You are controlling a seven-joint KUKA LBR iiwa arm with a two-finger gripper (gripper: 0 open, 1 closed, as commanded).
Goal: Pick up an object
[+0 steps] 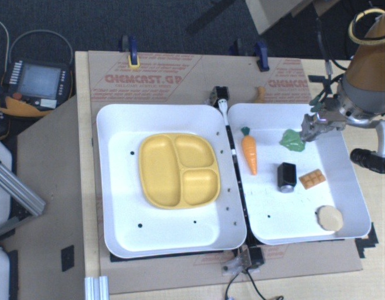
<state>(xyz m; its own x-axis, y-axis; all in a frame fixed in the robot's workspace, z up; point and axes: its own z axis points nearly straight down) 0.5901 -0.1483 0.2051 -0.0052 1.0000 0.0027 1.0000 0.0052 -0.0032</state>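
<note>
In the right bin (352, 192) lie a green leafy piece (292, 140), an orange carrot (249, 154), a small black block (287, 175), a brown waffle-like cracker (312, 179) and a round beige biscuit (330, 218). My gripper (310, 130) hangs over the bin's upper right part. Its tip meets the right edge of the green piece; whether it grips that piece is hidden by the gripper body. The carrot and the other items sit apart from it, to the left and below.
The left bin (111, 167) holds a yellow divided plate (179, 169). A black divider clip (220, 96) sits between the bins at the top. Blue clamps (133, 50) hold the cardboard base. A pendant screen (36, 80) lies at far left.
</note>
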